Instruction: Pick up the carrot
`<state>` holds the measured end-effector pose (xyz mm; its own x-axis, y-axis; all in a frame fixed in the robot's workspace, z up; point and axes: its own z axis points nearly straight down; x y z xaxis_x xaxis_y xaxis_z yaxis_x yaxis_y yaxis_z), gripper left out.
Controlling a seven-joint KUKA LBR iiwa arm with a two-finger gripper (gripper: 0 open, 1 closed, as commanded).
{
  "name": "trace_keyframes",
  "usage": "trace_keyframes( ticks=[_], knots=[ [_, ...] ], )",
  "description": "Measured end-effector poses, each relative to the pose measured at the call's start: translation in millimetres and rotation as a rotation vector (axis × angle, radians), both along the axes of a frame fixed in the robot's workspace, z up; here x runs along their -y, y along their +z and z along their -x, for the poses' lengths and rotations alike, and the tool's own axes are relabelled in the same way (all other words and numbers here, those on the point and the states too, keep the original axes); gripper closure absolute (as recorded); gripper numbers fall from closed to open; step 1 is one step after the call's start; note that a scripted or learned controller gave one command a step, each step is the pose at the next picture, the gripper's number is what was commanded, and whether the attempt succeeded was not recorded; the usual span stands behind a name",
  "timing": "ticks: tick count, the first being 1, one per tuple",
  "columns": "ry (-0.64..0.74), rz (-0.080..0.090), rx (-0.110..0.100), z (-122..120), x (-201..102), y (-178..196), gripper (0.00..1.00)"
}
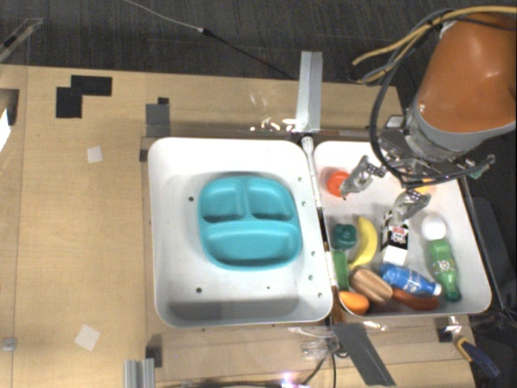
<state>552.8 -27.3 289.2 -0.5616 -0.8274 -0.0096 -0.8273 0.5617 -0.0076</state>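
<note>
Carrot (353, 301) lies at the front left corner of the right bin (472, 241), untouched, so the whole pick is left to do. Going from the left, the left bin (174, 217) holds a teal divided plate (246, 220); past the shared wall come a green bottle cap (345, 235), a banana (366, 242) and a bread roll (371, 284) just behind the carrot. Farther right, the claw (384, 191) hangs open and holding nothing, well behind the carrot, beside a tomato (334, 181). The roll and the bin's corner walls crowd the approach.
</note>
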Motion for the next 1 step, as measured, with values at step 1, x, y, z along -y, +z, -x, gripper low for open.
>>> trace_keyframes(
  ticks=[1],
  knots=[
    [0.248, 0.003, -0.007, 31.6, -43.8, -93.7, 0.0]
  ],
)
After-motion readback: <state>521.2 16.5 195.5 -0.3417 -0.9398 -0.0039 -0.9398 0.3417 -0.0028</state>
